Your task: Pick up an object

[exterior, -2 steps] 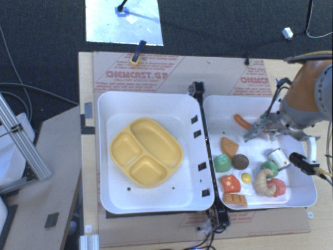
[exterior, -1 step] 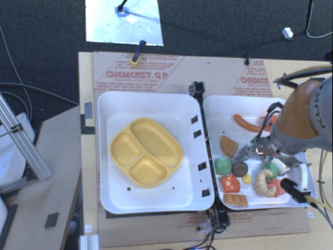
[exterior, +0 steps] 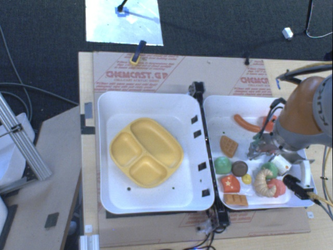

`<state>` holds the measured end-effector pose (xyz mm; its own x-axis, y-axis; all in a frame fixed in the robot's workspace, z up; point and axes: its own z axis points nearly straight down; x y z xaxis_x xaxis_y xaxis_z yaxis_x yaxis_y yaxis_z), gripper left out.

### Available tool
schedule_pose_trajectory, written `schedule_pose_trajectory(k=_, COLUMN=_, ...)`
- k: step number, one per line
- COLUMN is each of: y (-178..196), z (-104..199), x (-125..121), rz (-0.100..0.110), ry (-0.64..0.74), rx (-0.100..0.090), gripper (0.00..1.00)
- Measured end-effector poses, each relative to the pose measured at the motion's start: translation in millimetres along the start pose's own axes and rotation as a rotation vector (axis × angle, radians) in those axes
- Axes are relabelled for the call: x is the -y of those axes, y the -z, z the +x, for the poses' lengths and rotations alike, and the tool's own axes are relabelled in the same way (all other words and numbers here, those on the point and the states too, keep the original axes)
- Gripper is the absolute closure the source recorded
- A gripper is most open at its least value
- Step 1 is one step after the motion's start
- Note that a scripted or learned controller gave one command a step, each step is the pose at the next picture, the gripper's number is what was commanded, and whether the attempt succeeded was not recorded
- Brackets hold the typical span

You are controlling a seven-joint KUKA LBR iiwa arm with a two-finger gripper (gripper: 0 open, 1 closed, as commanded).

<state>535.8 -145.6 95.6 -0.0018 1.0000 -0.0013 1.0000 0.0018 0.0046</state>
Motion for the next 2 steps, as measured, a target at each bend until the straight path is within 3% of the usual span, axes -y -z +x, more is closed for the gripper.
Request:
schedule_pose_trajectory(k=1, y=-11.3, z=7.0, x=-41.2, rz=0.0, ry=0.005, rx=-0.001, gripper=1.0)
schedule_pose_trajectory(k=2, y=-10.3, z=38.8, x=-89.3, rz=-0.002, ry=0.007, rx=-0.001, gripper=1.0)
